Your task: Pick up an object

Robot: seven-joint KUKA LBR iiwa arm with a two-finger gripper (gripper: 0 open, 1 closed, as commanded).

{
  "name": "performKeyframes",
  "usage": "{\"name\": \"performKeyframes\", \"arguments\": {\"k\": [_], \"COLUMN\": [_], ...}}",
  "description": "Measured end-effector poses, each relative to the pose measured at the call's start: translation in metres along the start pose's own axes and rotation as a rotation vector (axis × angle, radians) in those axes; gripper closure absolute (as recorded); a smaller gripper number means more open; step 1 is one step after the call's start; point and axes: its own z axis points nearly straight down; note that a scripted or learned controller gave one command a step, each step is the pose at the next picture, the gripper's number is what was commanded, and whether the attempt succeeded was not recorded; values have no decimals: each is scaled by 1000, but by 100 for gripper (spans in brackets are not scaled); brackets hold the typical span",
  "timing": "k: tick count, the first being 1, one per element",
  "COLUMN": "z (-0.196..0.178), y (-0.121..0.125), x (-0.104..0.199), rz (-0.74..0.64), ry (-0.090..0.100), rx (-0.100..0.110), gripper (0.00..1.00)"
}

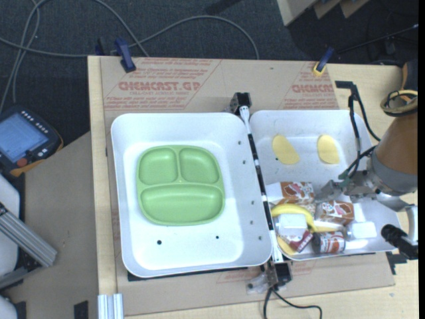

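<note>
The bench point(166, 85), a brown board with red print, fills the middle of the frame, its bare margin widest along the top and narrow at the bottom edge. On it the left bin point(129, 145) takes the centre-left; its white floor runs clear all round a green divided plate point(179, 185) that sits slightly left of the bin's centre, apart from every wall. The right bin point(265, 128) lies just beside it, the two rims touching along a dark seam. Its upper half is mostly open white floor, holding two yellow oval pieces point(286, 149) side by side and well apart from the walls. Its lower half is crowded: a banana point(292, 211) lies near the left rim, touching a heap of red-and-white packets point(297, 191) and a small can point(330, 244) pressed toward the bottom rim.

The arm point(398, 151) comes in at the right edge of the frame, over the right bin's right wall. The gripper point(339, 186) hangs low above the packets at mid-right of the bin; whether its fingers are released or clenched cannot be told, and nothing is seen between them.
</note>
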Motion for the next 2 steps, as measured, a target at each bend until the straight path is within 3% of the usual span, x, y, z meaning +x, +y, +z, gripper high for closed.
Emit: {"name": "performKeyframes", "arguments": {"k": [1, 2], "z": [31, 36], "y": [23, 80], "x": [5, -30], "rz": [-4, -6], "ry": [6, 11], "rx": [4, 15], "gripper": [0, 0]}}
